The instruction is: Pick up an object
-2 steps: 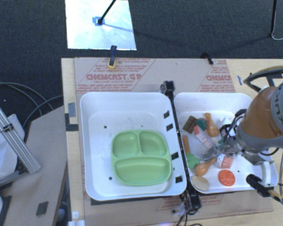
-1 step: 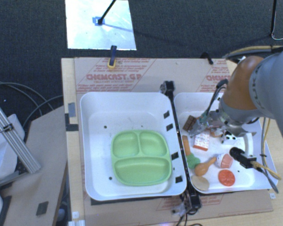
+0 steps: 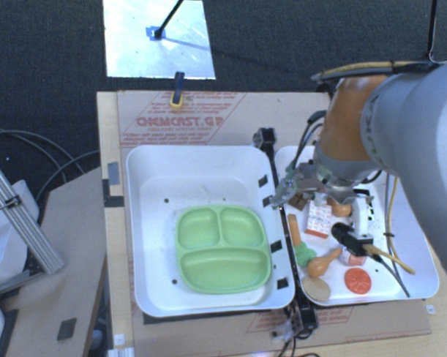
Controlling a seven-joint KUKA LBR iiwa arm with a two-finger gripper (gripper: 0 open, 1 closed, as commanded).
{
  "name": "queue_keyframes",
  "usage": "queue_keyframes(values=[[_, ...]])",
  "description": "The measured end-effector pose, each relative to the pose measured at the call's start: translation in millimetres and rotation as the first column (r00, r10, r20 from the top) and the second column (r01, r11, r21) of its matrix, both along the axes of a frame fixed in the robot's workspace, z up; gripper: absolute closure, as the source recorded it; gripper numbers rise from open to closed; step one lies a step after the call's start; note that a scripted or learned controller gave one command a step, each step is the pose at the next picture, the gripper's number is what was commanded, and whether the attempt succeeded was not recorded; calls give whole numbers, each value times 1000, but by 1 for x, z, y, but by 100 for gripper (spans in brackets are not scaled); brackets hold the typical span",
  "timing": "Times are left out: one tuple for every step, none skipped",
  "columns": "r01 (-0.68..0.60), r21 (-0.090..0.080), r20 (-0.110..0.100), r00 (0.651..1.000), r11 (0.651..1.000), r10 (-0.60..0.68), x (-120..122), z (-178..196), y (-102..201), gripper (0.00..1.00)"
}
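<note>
My gripper (image 3: 308, 190) hangs low over the far left part of the right bin (image 3: 426, 275), beneath the grey arm with its orange band. Directly under it lie a small brown piece (image 3: 300, 203) and a red-and-white carton (image 3: 318, 220). An orange piece (image 3: 341, 209) lies just right of the carton. Nearer the front are an orange stick (image 3: 293, 230), a green piece (image 3: 306, 252), a tan gourd shape (image 3: 324, 263), a beige round piece (image 3: 317, 289) and a red disc (image 3: 357, 281). The arm hides the bin's far right part.
The left bin (image 3: 154, 184) holds a green divided plate (image 3: 223, 248) toward its front. A black divider strip (image 3: 284, 230) runs between the two bins. Cardboard (image 3: 181, 121) lies under both bins.
</note>
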State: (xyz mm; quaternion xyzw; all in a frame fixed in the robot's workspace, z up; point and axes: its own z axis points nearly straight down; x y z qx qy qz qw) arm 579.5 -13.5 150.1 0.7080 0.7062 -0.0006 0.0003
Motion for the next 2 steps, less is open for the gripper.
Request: queue_keyframes(values=[[-14,4,9,1000,1000,14,47,37,77,0],[-13,5,-7,1000,1000,13,-55,29,130,0]])
